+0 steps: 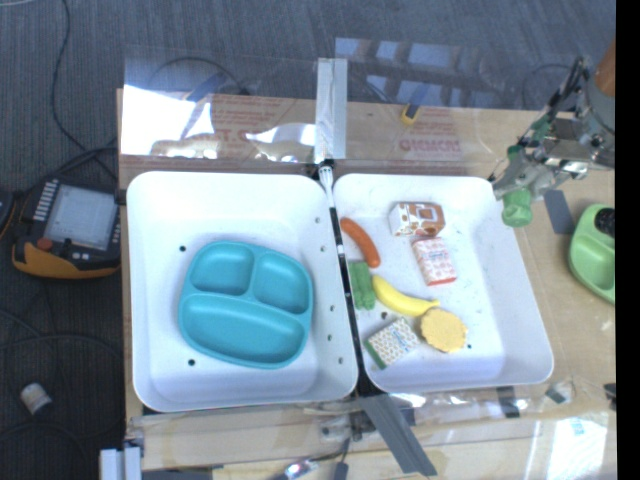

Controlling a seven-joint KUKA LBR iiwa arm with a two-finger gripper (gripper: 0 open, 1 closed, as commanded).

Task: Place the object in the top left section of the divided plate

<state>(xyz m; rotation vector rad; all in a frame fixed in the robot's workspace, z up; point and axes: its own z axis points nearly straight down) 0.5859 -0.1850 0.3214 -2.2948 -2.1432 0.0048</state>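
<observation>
From the camera above the bench, the arm waits off the right bin's (530, 298) far right corner, its gripper (517, 200) hanging just outside that rim; whether its fingers are spread or pressed together cannot be told at this size, though a small green thing (516, 212) shows at the tip.

The task appears to be at its opening step: the divided plate (246, 302) lies bare in the left bin (150, 268), and the candidate objects all rest in the right bin. Taking the plate as landmark, a sausage (361, 241) lies nearest to its right across the shared bin walls, a banana (400, 298) beyond it, then a red-and-white packet (435, 262), a brown carton (416, 218), a round yellow piece (445, 330) and a pale wrapped block (391, 342).

The next move likely calls for descending onto one item, then carrying it left over the middle walls.

Room above the plate is open; the plate's top left section (222, 268) sits well inside the left bin's rim. The clustered food leaves little finger clearance.
</observation>
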